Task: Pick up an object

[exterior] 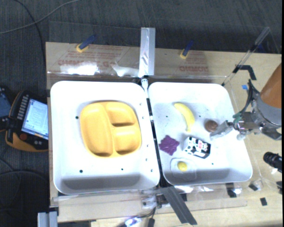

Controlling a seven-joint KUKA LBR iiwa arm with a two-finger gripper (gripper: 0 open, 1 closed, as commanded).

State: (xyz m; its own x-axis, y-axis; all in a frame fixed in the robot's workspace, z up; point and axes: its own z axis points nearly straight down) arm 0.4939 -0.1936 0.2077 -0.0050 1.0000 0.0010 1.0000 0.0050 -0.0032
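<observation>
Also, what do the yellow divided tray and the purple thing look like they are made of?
The yellow tray: probably moulded plastic with a smooth, dull surface; its compartments have rounded edges. The purple thing: perhaps soft foam or cloth, matte, with an uneven outline; too small to tell.

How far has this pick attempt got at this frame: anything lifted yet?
Done: the arm has reached over the right bin, its tool low beside the small brown object. In hand: nothing visibly; the brown object, banana, purple piece, black-and-white item and the yellow-centred piece all lie on the bin floor. Left: closing on an object and lifting it.
</observation>
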